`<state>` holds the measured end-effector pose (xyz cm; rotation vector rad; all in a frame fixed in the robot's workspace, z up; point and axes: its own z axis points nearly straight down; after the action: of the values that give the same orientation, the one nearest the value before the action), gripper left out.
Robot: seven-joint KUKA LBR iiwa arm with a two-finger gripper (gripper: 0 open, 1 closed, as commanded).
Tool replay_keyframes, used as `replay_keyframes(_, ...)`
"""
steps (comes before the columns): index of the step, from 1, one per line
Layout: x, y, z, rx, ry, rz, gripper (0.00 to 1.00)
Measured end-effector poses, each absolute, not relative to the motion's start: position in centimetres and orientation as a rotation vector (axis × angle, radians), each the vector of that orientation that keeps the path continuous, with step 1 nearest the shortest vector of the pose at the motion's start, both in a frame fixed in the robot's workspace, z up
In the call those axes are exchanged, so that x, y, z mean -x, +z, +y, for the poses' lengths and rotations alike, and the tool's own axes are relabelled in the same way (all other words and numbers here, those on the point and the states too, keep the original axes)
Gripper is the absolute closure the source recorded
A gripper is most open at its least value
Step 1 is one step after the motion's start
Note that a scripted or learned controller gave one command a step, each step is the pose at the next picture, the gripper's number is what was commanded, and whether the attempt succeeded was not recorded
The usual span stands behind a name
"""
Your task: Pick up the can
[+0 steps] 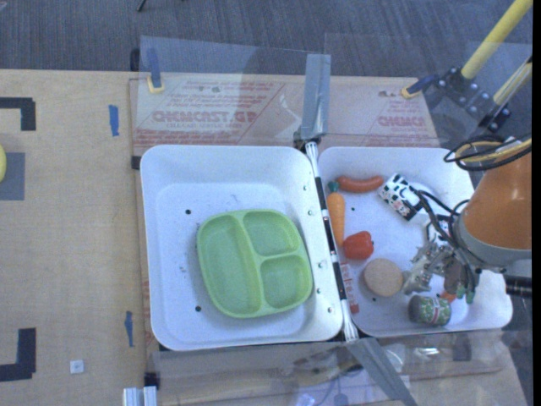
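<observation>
The can (pixel 429 309), green with a red patch on its label, lies on its side near the front edge of the right bin (pixel 490 311). My gripper (pixel 441 271) hangs just behind and above the can, under the orange band of the arm (pixel 505 210). From this slant, a small gap shows between the gripper's tip and the can.
The right bin also holds a tan round piece (pixel 383 277) just left of the gripper, a red pepper (pixel 358 244), a carrot (pixel 336 214), a sausage (pixel 361 183) and a black-and-white item (pixel 397 194). A green divided plate (pixel 254 262) lies in the left bin (pixel 169 184).
</observation>
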<state>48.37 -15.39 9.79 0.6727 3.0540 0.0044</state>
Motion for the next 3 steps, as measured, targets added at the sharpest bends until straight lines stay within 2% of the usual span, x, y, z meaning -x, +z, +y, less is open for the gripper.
replay_keyframes(1, -48.1, 11.0, -20.1, -0.341, -0.001, 3.116, 1.00)
replay_keyframes(2, -48.5, 11.1, -19.8, -0.166, -0.001, 3.130, 1.00)
replay_keyframes(3, -54.9, 20.1, -17.0, -0.337, 0.001, 3.116, 1.00)
